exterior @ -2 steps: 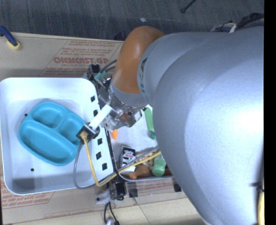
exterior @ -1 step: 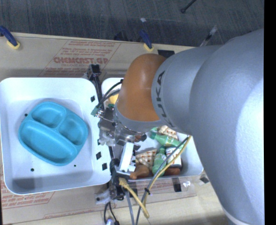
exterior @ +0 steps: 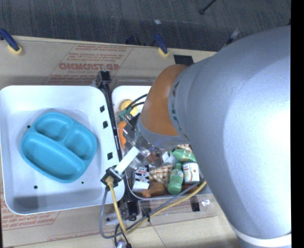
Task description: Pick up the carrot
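**Arm over the right bin, tool hidden**

Looking down through the one fixed camera, I am seeing the grey arm [exterior: 240, 133] reaching in from the right and covering most of the right bin [exterior: 122, 93]. Its orange band [exterior: 160, 105] is sitting above the wrist, which is pointing down into that bin. The tool is lying beneath the wrist, and I cannot tell whether it is released, clenched or grasping anything.

I am making out a thin orange sliver, which I take for the carrot [exterior: 121, 133], lying against the right bin's left wall, just beside the wrist; most of it is hidden, so I am not certain.

Near the bin's front edge, small things are lying crowded together: a green bottle [exterior: 176, 180], a white jar [exterior: 191, 172] and a brown piece [exterior: 153, 190]. A yellow item [exterior: 126, 106] is peeking out near the back.

The left bin [exterior: 7, 138] is holding a blue divided tray [exterior: 59, 146], tilted in the view. Both bins are resting side by side on the brown surface [exterior: 54, 61].
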Robot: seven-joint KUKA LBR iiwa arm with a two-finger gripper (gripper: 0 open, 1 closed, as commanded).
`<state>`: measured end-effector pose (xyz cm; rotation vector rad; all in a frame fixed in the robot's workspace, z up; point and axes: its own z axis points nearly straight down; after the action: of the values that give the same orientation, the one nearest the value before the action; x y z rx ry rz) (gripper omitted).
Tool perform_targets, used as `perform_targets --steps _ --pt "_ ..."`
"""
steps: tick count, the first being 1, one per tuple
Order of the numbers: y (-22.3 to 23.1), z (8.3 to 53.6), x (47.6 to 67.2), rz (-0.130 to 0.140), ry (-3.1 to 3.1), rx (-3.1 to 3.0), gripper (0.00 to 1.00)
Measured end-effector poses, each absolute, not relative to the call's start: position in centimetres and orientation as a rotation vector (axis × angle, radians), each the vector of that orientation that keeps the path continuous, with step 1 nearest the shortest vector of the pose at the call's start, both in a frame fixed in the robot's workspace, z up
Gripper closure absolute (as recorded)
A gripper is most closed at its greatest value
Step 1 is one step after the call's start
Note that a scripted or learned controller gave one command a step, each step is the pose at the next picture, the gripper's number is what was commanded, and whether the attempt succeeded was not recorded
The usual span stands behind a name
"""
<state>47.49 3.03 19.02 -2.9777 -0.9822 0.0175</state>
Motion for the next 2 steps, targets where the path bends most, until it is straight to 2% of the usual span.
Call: perform_targets --steps 1,2 --pt "3.2 19.9 47.5 0.027 -0.994 -2.967 1.0" --pt "6.6 23.4 47.6 0.008 -0.845 -3.018 1.0"
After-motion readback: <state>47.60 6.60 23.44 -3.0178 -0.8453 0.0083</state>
